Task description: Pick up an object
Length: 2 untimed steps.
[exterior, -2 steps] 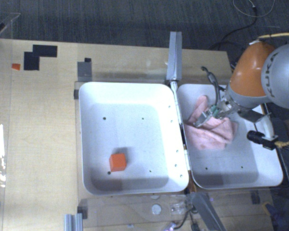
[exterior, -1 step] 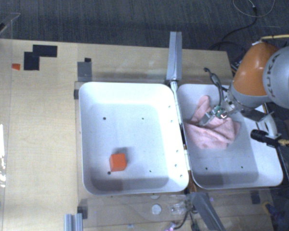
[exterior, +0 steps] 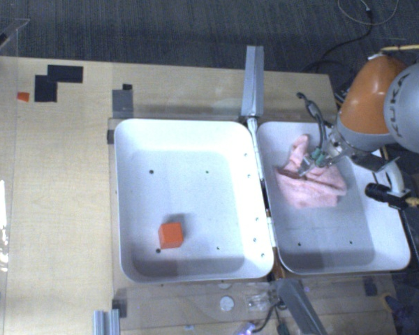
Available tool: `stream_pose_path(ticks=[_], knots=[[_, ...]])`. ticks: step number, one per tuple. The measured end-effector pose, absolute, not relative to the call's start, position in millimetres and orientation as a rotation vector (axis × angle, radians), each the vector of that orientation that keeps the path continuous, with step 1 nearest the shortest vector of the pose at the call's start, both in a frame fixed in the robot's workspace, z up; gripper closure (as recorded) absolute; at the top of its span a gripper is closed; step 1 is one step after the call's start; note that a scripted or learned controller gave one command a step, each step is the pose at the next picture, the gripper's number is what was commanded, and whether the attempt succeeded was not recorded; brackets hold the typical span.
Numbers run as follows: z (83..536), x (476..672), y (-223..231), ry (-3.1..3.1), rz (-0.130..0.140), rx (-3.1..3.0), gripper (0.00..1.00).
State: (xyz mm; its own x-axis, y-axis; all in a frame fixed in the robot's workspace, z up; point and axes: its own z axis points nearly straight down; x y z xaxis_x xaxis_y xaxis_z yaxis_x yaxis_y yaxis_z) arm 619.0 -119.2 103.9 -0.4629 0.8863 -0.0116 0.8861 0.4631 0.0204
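Observation:
A crumpled pink cloth (exterior: pixel 311 181) lies in the upper middle of the right bin (exterior: pixel 335 257). My gripper (exterior: pixel 311 160) is down on the cloth's upper part, reaching in from the right under the grey and orange arm (exterior: pixel 377 103). A fold of the cloth rises beside the gripper's tip. A small orange block (exterior: pixel 171 235) sits in the lower left part of the left bin (exterior: pixel 188 152), far from the gripper.
A grey metal divider post (exterior: pixel 253 82) stands at the back between the two bins. Black cables (exterior: pixel 314 110) run along the arm above the right bin. Black and orange markers (exterior: pixel 52 82) lie on the bench at the far left.

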Motion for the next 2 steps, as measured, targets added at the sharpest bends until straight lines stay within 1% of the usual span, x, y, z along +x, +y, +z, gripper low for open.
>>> stream_pose_path(ticks=[1,2], knots=[[104.1,619.0,-119.4,2.669,0.018,1.618,0.00],[89.3,645.1,-124.5,2.600,0.008,1.746,0.00]])
